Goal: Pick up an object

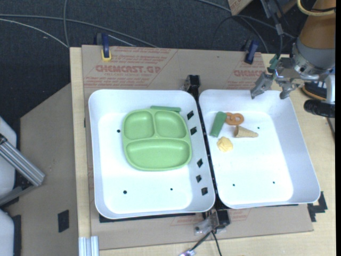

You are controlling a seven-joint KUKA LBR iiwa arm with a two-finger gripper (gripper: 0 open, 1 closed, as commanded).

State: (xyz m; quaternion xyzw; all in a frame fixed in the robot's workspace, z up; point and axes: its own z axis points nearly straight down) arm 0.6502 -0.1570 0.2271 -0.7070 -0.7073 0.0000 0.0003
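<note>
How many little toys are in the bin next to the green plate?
4, clustered in the right bin's upper left: a green block, an orange pretzel, a tan cone and a yellow piece. None looks hidden.

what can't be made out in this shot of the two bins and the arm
- Grey arm with orange band: camera view's top and right edges cut it off.
- Two-finger gripper, above the right white bin's far rim: fingers spread, nothing between them.
- Small tan cone piece, orange ring, yellow lump: too small to identify.
- Green strip: mostly hidden behind the green divided plate.
</note>
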